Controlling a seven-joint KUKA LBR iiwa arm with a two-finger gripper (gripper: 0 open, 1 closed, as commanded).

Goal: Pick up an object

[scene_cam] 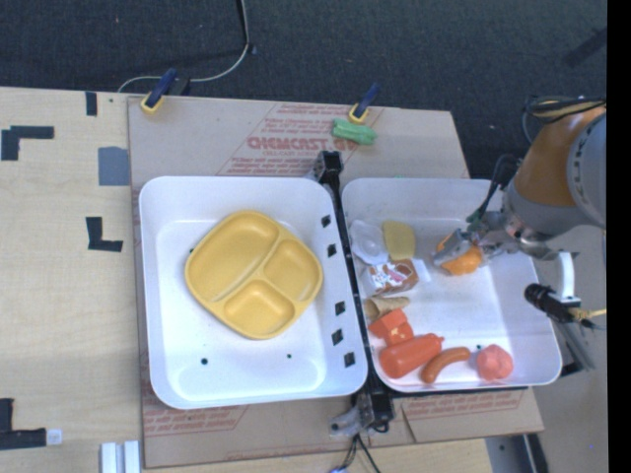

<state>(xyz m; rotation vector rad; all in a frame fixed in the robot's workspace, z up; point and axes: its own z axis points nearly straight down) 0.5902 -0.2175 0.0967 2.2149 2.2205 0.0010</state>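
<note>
Reaching in from the right, the gripper [471,242] sits low over the right bin [513,308], and a small orange piece [461,260] lies right at its tip — touching or nearly so. I cannot tell whether the jaws are open, closed, or already pinching that piece; the wrist hides them from above. I judge the orange piece to be the pick in hand, since it lies apart from the rest: the yellow block [398,238] and the wrapper [392,277] sit to its left, and the red pieces [404,343], the sausage [446,363] and the pink ball [495,362] lie along the near edge. To do this well I would want the jaws centred on the piece, pressed down close to the bin floor before closing, then a slow straight lift — a small rounded thing may squirt out sideways. The yellow tray [254,274] in the left bin [163,294] is well apart and no concern.
</note>
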